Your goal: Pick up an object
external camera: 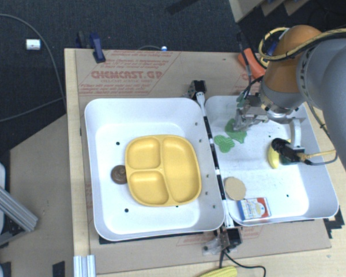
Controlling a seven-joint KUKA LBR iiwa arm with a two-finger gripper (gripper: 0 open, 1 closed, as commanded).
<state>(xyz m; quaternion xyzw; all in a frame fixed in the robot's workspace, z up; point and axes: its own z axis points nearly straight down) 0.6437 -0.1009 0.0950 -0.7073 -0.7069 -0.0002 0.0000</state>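
Note:
My gripper (241, 123) hangs low in the right bin (311, 201), near its far left part. Its tip is right over a green soft-looking object (225, 143) lying on the bin floor; the object's right end reaches under the tip. I cannot tell whether they touch. A yellow rounded object (273, 158) lies to the right of the gripper, partly hidden. A tan round disc (235, 187) rests nearer the front, and a small blue, red and white box (254, 208) sits at the front edge.
The left bin (101, 154) holds a yellow divided plate (162, 170) with a small brown round thing (119, 174) by its left side. The arm (317, 56) comes in from the right above the right bin's far side.

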